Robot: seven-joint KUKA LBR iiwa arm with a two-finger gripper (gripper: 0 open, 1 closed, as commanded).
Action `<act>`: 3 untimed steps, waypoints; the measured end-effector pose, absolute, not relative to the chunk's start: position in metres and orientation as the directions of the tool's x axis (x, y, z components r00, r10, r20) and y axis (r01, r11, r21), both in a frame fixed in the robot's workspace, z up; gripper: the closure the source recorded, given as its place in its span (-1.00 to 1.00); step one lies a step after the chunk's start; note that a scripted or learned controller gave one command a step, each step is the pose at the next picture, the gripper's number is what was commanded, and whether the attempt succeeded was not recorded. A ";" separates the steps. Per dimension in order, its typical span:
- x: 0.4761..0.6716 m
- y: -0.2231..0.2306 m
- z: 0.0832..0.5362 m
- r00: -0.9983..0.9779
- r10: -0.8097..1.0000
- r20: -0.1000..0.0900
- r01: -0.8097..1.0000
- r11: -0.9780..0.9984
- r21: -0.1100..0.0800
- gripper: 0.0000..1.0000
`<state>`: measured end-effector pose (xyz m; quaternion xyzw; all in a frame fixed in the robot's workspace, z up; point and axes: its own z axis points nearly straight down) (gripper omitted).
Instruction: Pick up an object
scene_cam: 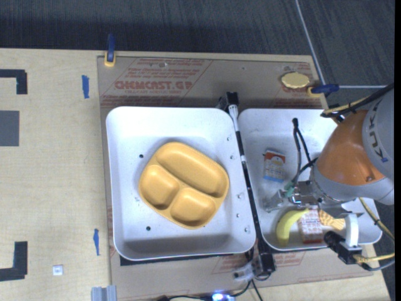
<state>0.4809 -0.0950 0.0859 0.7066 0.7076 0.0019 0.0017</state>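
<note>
The arm (354, 155) reached in from three o'clock and hung low over the right bin (257, 130), its wrist stacked over the clutter at the bin's six o'clock edge, most likely because a grab was being lined up there. The gripper (301, 196) sat just above a banana (286, 224), but whether it was spread or closed could not be told, since the wrist hid it.

The banana lay at about seven o'clock from the gripper, close to the bin's near wall. Its long axis ran roughly from one o'clock to seven o'clock, curving gently. A wrapped snack (319, 221) lay touching it toward three o'clock, and a small carton (274, 165) lay apart toward twelve.

The left bin (119, 130) held a yellow divided tray (182, 184) on the worktop (50, 168).
</note>
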 end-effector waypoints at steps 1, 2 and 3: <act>0.481 -0.094 0.086 0.000 1.000 -0.002 1.000 0.000 0.006 -1.00; 0.481 -0.094 0.086 0.001 1.000 -0.001 1.000 -0.001 0.006 -1.00; 0.481 -0.097 0.086 -0.002 1.000 0.000 1.000 0.002 0.005 -1.00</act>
